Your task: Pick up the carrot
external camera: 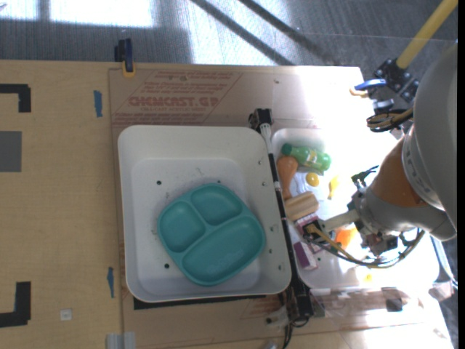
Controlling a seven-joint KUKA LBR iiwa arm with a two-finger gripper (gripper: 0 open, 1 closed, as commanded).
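Two shallow white bins side by side on the worktop (58,195): left bin (138,166) carrying a teal divided plate (211,231), right bin (338,269) crowded with small things. Carrot (287,171) lying against the right bin's left wall, towards the far end, just beside a green bottle (306,156) and just beyond a tan block (301,205). Gripper (317,231) down in the same bin, nearer the front, close to the tan block and a purple box (304,256), apart from the carrot. Apart or together: cannot tell (tip lost among cables and glare). Nothing carrot-like seen in its hold; a small orange patch (346,235) beside the wrist too unclear to name.

Judged as the approach step, with the grasp not yet made. Calls next for shifting the gripper towards the bin's far-left corner, over the carrot, lining up across its narrow width, then lowering without nudging the bottle or catching the bin wall. Tight quarters there, so probably best served by a slow, centred descent.
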